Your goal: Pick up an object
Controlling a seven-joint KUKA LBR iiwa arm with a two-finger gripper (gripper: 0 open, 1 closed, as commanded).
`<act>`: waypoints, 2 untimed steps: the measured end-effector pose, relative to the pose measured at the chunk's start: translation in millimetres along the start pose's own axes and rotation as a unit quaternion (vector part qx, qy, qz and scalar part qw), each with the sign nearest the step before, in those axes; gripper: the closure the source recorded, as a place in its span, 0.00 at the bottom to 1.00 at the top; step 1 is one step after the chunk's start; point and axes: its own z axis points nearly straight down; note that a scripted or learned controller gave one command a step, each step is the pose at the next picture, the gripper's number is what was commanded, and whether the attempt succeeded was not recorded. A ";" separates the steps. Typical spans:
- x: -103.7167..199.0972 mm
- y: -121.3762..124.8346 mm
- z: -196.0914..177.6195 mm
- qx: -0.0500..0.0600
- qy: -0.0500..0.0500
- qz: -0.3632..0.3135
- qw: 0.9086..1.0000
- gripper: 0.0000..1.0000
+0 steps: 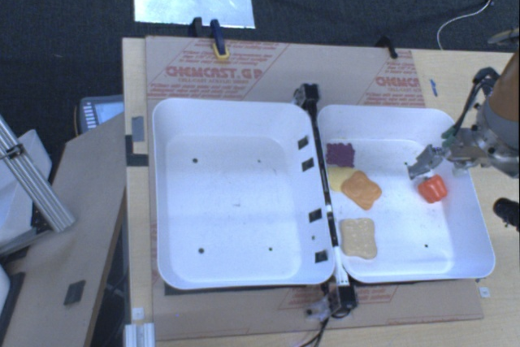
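The right bin (pixel 467 252) holds a purple object (pixel 340 153), a small yellow piece (pixel 335 176) beside an orange toast-like piece (pixel 361 189), a beige toast-like piece (pixel 358 238), and a red-orange pepper-like object (pixel 433 188) near the right wall. My gripper (pixel 429 162) comes in from the right and hovers just above and left of the red-orange object. Nothing shows between its fingers.
The left bin (pixel 171 134) sits beside the right one, with black clips along the divider (pixel 313 166) between them. Cardboard (pixel 244 69) lies under both bins. A blue-and-yellow clamp (pixel 218 41) stands at the back edge.
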 end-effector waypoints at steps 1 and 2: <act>-37.6 96.2 -157.1 -0.012 -0.005 -0.002 1.000 0.00; -36.6 53.3 -296.4 -0.009 -0.003 -0.001 1.000 0.00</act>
